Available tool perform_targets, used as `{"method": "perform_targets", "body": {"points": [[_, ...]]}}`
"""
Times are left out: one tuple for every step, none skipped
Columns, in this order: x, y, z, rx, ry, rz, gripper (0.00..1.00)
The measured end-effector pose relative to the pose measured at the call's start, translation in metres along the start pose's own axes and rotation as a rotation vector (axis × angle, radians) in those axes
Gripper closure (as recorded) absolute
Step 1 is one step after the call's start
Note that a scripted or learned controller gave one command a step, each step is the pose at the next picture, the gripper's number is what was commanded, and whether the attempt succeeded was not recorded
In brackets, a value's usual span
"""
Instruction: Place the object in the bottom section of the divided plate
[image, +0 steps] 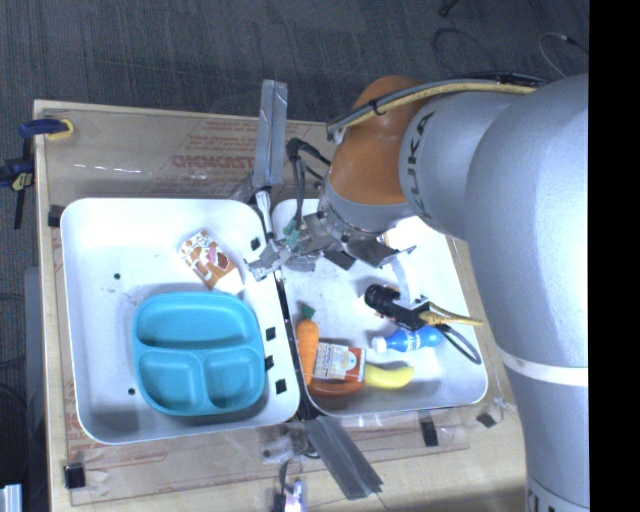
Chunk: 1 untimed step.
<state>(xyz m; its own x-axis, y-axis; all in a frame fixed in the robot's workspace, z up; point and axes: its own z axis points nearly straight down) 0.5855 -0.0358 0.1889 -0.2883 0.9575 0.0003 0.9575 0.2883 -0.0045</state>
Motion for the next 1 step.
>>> {"method": "perform_targets", "body": {"points": [[0.0931,-0.0412,-0.0001,0.002,0.001,-0.056,0.00]]}}
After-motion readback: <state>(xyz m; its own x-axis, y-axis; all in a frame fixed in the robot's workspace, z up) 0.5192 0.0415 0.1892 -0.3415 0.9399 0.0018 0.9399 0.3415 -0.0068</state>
